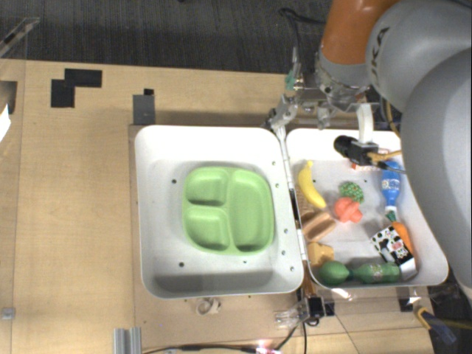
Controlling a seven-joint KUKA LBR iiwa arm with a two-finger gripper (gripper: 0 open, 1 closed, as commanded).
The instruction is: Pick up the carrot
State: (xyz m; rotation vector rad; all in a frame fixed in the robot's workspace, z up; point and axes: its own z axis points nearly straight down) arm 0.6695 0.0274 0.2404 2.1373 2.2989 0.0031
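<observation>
The two-finger tool (310, 113) on the grey arm sits at the far rim between the two shallow white bins; its finger state cannot be determined. The small orange carrot (403, 236) lies in the right-hand white bin (435, 268), near its right wall, touching a black-and-white patterned toy (391, 246). The left-hand white bin (147, 198) holds a green compartment plate (227, 209).

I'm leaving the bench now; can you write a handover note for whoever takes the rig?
Gripper: over the far rim where the two bins meet, no carrot in it.
Carrot: what looks like it lies in the right bin, near right part, beside a black-and-white toy.
Done: nothing yet.
Left: move to the carrot, grasp it, lift it.
</observation>
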